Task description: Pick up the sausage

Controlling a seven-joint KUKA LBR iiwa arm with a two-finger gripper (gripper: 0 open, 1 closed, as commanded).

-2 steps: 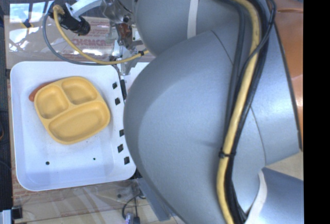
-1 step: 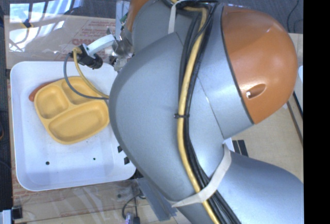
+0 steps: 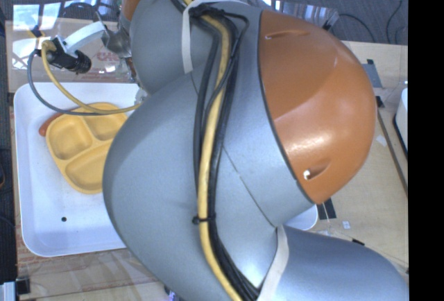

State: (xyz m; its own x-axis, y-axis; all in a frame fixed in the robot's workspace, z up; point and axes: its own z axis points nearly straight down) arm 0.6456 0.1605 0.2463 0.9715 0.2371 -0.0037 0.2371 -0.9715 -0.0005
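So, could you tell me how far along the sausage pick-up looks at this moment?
Nothing looks done yet. The arm is leaning over the bins and hides most of the scene. In the left white bin lies a yellow divided tray, with a reddish end at its left edge, possibly the sausage. Grasping and lifting remain.

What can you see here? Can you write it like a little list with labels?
arm: big grey arm with an orange band, covering most of the picture
bin: white bin at the left
plate: yellow plate with sections lying in the bin, partly hidden by the arm
sausage: a small reddish bit at the plate's left edge, perhaps the sausage, too little showing to be sure
cable: yellow cable looping over the bin's top
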